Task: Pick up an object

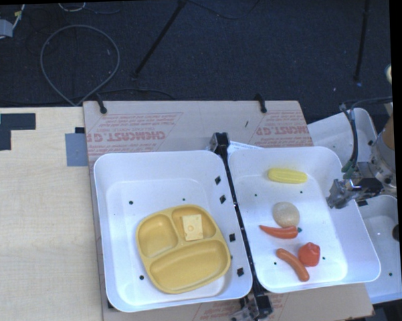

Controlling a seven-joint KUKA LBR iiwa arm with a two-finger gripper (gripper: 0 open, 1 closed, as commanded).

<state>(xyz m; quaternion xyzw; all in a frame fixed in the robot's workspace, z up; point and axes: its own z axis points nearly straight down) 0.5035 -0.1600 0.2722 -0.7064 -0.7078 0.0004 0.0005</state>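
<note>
The right bin [321, 159] holds a yellow corn cob [287, 176] near its back, a beige round item [286, 213] in the middle and a thin orange-red chili [280, 231] just in front of it. A small red pepper [309, 253] and an orange sausage-shaped piece [293, 264] lie near the front. My gripper [338, 196] hovers at the right wall of this bin, to the right of the beige item, with nothing visibly in it.
The left bin [116, 193] holds a yellow divided plate [184, 257] with a small yellow block [192, 227] in its upper compartment. A black divider [233, 215] separates the bins. White equipment [373, 215] stands to the right of the bench.
</note>
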